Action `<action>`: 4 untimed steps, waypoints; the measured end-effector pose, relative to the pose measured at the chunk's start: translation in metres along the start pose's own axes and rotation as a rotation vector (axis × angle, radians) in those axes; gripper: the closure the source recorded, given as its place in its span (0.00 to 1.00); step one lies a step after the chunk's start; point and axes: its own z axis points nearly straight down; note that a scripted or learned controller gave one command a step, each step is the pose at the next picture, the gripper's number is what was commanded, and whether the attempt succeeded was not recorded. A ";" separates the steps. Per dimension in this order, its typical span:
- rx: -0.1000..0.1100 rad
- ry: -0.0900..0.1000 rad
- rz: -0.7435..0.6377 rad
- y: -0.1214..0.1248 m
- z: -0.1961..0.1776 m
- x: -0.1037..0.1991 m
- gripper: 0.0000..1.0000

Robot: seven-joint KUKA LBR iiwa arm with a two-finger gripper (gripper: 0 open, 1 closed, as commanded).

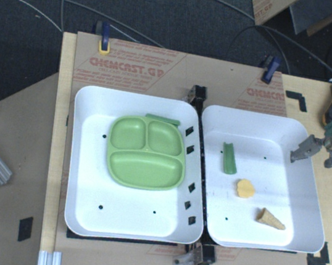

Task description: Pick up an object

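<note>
Three small objects lie in the right bin (307,188): a green stick (229,158) near the middle, a round yellow piece (245,189) below it, and a tan wedge (271,220) toward the front right. My gripper (318,155) hovers over the bin's right rim at the far side, to the right of the stick. It is open, with nothing between its fingers. One grey fingertip (302,150) reaches in over the bin's wall.
In the left bin (81,196) sits a green divided plate (147,154), with a flat green strip (163,120) just behind it. Black clips line the seam between the bins. Blue clamps (105,37) hold the cardboard at the back.
</note>
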 end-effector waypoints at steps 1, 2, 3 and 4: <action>-0.013 -0.003 -0.004 0.002 -0.007 0.001 0.00; -0.008 -0.001 -0.004 -0.005 0.044 0.008 0.00; -0.008 -0.001 -0.004 0.002 0.089 0.006 0.00; -0.008 -0.001 -0.004 0.000 0.132 0.010 0.00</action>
